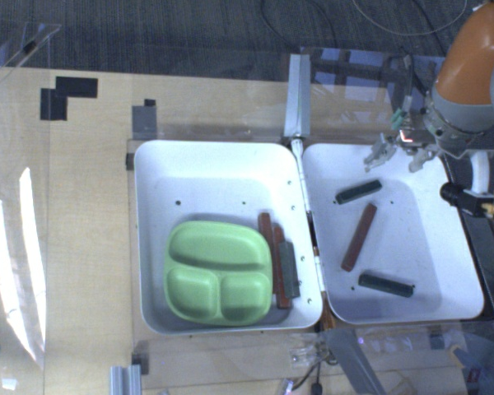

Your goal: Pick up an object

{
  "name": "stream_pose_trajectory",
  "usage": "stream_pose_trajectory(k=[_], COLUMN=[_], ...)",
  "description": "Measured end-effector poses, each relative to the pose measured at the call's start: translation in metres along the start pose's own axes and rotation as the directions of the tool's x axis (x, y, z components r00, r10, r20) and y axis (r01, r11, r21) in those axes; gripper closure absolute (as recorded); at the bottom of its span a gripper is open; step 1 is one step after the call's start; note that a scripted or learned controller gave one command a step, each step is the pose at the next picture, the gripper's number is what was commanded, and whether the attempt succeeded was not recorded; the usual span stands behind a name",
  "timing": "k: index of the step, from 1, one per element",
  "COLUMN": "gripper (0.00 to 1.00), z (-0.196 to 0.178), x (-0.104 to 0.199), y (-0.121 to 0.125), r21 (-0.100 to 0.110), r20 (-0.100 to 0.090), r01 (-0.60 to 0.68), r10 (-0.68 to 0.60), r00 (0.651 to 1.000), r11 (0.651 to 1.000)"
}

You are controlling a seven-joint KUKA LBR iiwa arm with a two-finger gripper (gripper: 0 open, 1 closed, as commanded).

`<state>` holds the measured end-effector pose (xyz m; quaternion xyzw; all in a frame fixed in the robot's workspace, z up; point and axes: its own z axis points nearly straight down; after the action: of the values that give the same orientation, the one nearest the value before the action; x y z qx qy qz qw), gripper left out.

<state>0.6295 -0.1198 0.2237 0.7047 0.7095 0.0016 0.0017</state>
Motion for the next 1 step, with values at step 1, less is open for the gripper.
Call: stream_pose_trajectory(k=[1], gripper=[0.0], z=[0.1269], x=[-0.0124], y=[-0.051], r21=[-0.004], r20=[0.0], r01=[-0.055], r10=[0.055], r00=[0.998], r11=[0.998])
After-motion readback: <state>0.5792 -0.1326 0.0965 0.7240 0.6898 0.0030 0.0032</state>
